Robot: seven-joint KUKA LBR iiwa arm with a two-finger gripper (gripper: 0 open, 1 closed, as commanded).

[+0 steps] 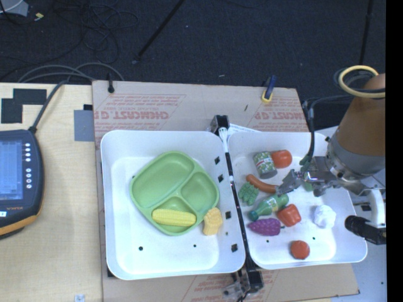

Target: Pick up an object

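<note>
The arm [362, 128] comes in from the right, its orange band up high and the grey wrist below, and the hand [295, 182] hangs low over the right bin [343, 247], among the toy food. I cannot tell how far the fingers are spread, and nothing shows between them; the dark metal parts blur together from here.

In that right bin there is a small can [264, 163] with a tomato [281, 158] touching it on the right. Below them lies a sausage [261, 184], and beside it a bit of broccoli [247, 194]. A green bottle [269, 205] lies tilted just under the hand, with a red pepper [289, 215] at its right end and a bunch of purple grapes [265, 226] just below. A white lump [324, 216] sits further right, and a red ball-like piece [300, 249] rests alone near the bin's front.

The left bin [119, 231] holds a green divided plate [174, 192]. A corn cob [173, 217] lies in the plate's front compartment, and a smaller yellow piece [213, 221] sits just off the plate's rim on the right.

Both bins rest on cardboard [164, 109] on the desk [50, 106]. A control pendant [16, 178] lies at the far left.
</note>
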